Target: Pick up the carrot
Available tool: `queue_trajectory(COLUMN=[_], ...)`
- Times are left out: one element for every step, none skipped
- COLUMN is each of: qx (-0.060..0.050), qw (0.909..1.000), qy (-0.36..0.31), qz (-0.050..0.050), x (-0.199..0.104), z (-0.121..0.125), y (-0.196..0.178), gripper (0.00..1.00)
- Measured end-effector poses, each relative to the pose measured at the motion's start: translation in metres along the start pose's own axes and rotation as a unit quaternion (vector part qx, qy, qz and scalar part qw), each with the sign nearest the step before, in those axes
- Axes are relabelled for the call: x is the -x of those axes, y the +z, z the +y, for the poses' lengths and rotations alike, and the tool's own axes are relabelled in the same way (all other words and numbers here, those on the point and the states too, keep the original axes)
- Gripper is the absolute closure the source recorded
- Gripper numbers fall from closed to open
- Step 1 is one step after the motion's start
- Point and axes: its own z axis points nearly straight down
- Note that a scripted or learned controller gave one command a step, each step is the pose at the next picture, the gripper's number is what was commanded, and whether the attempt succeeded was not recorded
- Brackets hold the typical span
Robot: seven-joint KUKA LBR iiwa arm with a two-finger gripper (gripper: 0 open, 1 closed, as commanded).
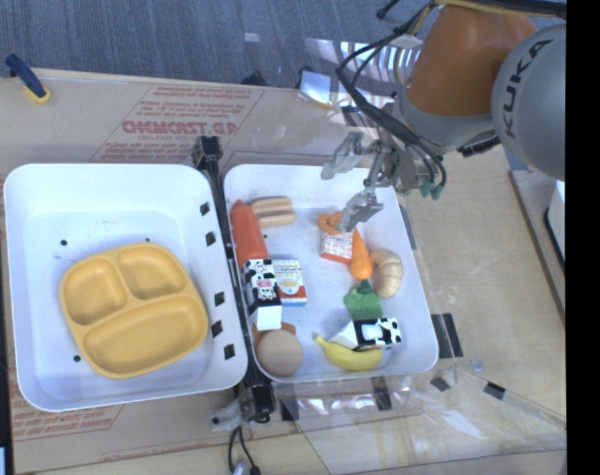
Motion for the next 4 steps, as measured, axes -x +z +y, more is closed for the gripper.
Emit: queue_trajectory(qx=[0.001,-0.001,-0.003,0.0], qw=[1.0,0.9996,0.9996,0.9929], qy=[0.008,0.029,0.024,0.119], qz=[0.004,-0.008,-0.015,0.001], x=[-0.025,-0.041,-0.036,-0.148], z=[-0.05,-0.059,-0.057,-0.06], y=[0.074,0.148,0.134,0.107], gripper=[0.0,0.0,1.0,1.0])
